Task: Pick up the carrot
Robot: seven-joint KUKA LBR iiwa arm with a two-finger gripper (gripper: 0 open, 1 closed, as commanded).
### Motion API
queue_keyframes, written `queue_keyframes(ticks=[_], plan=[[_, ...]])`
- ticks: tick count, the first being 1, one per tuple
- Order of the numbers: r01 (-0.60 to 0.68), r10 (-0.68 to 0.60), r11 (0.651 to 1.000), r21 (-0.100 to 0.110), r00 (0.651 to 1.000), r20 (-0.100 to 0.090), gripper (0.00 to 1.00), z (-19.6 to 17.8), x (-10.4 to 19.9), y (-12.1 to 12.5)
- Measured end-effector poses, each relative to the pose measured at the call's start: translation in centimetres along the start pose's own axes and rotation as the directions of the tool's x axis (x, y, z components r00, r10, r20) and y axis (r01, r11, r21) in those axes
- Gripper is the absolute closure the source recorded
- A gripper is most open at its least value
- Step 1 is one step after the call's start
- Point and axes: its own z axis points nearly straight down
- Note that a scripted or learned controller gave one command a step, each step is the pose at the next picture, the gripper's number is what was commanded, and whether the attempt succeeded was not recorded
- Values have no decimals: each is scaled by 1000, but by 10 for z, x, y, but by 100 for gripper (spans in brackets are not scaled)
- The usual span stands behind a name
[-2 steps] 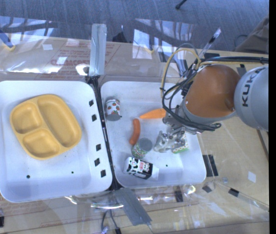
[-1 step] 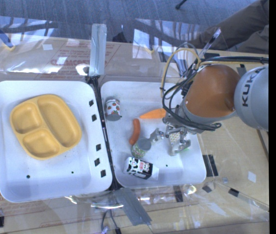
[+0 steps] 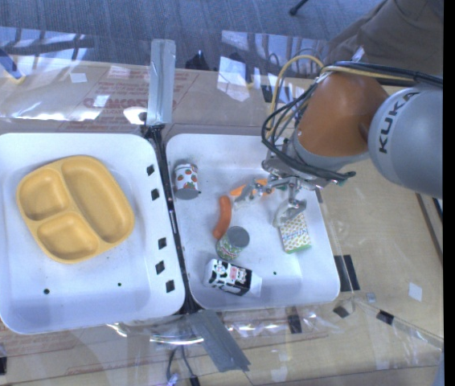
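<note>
Where the right bin (image 3: pixel 199 292) holds its clutter, the carrot (image 3: pixel 223 215) lies slantwise near the middle, orange and free on the white floor. The tool (image 3: pixel 290 190) hangs over the same bin to the carrot's right, apart from it; whether it is apart or together I cannot tell. A small orange-and-grey piece (image 3: pixel 252 190) lies between them. A dotted pouch (image 3: pixel 294 232) sits below the tool, a green can (image 3: pixel 231 243) touches the carrot's lower end, and a yellow divided plate (image 3: pixel 75 207) rests in the left bin (image 3: pixel 2 296).
</note>
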Motion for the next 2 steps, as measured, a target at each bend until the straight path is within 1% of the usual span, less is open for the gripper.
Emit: queue_keyframes(ticks=[1,2], plan=[[-355,355,935,-3,935,-2,0,1,2,3],[-169,169,986,-5,986,-2,0,2,14,30]])
